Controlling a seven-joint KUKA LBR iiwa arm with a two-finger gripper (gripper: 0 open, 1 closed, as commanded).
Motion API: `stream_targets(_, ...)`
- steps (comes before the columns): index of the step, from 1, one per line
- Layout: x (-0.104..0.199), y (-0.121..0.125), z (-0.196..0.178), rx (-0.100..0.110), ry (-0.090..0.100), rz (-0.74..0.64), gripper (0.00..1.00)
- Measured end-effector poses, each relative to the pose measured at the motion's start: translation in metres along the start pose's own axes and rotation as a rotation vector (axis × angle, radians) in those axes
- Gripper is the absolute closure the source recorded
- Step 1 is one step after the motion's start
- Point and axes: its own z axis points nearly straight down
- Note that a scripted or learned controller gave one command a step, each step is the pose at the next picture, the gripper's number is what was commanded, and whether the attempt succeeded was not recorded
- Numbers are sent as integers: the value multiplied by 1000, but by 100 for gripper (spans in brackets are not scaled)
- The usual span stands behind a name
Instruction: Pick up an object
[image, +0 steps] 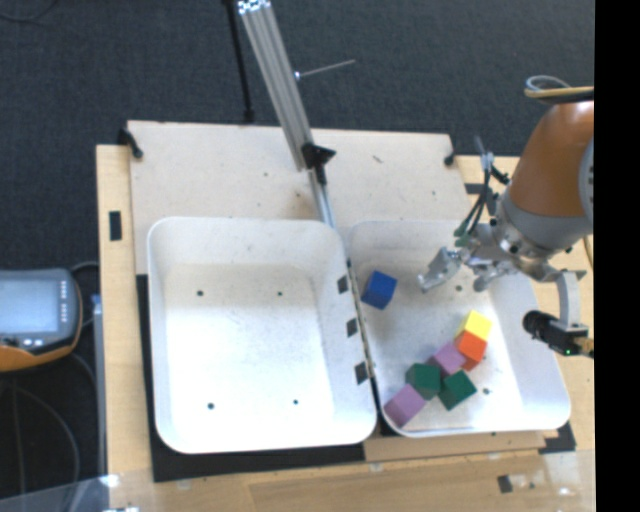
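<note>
Pincer (457, 275): it hangs over the upper middle of the right bin (535, 405), carried by the grey arm (550, 180) with its orange band that enters from three o'clock. Its two grey fingers are spread apart, one tip pointing toward nine o'clock near the blue cube, the other lying nearer the wrist. Nothing sits between the fingers. Whether the tips touch the bin floor cannot be told.

Left bin (250, 330): a shallow white tray with rounded corners and a speckled floor carrying four small dark dots. No blocks lie in it. It sits edge to edge with the right bin along small dark clips.

Right bin contents, left to right:
- Blue cube (379, 289), alone at the bin's ten o'clock, just beside the near fingertip but apart from it.
- Purple block (405, 403) at six o'clock, near the front wall.
- Dark green block (424, 379), touching the purple block's upper side.
- Second purple block (447, 357), just above the green ones.
- Second green cube (457, 389), beside the first green block.
- Orange block (471, 346) with a yellow block (478, 325) touching it at twelve o'clock.

All pickable blocks are in the right bin.
</note>
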Motion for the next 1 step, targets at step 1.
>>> stream_targets(1, -39, -42, -38, -3, -3, 0, 0)
